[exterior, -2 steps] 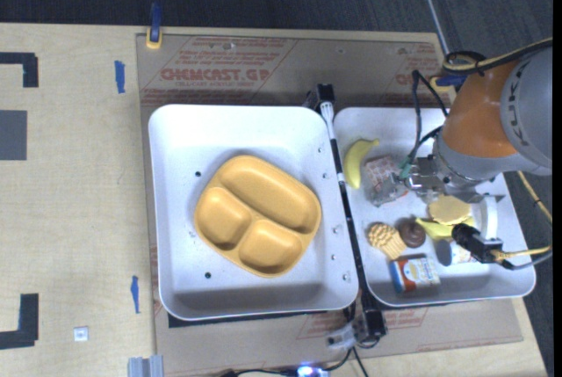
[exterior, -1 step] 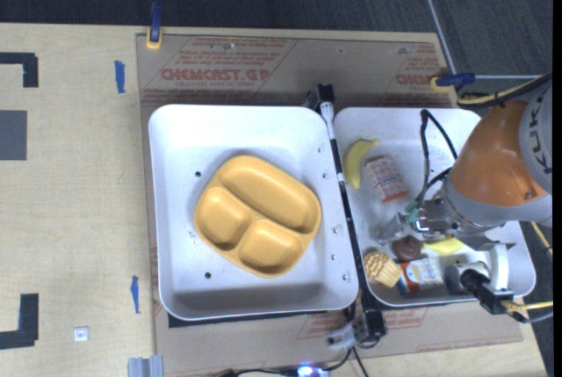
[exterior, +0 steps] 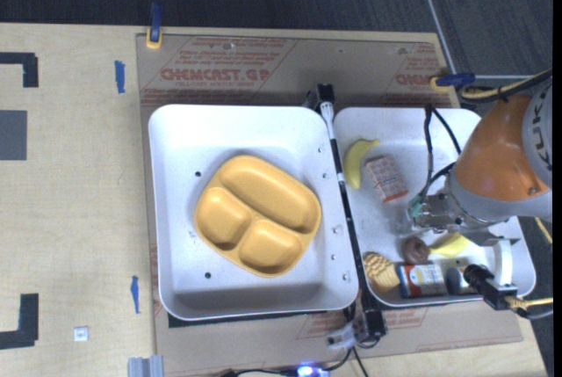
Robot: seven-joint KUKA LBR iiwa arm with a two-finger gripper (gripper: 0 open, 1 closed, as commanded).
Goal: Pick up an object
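Objects for picking lie in the right bin (exterior: 518, 274); left of it the other bin (exterior: 167, 217) holds a stiff, bulky yellow tray (exterior: 256, 213), judged awkward for two fingers. Within the right bin, left to right: banana (exterior: 357, 161) at its upper left, cookie (exterior: 379, 268) at its lower left, carton (exterior: 385, 177), bottle (exterior: 428, 279) along its front wall. The gripper (exterior: 430, 215) hovers mid-bin, its state not discernible; the bottle looks rigid, light, best pinched across its middle.
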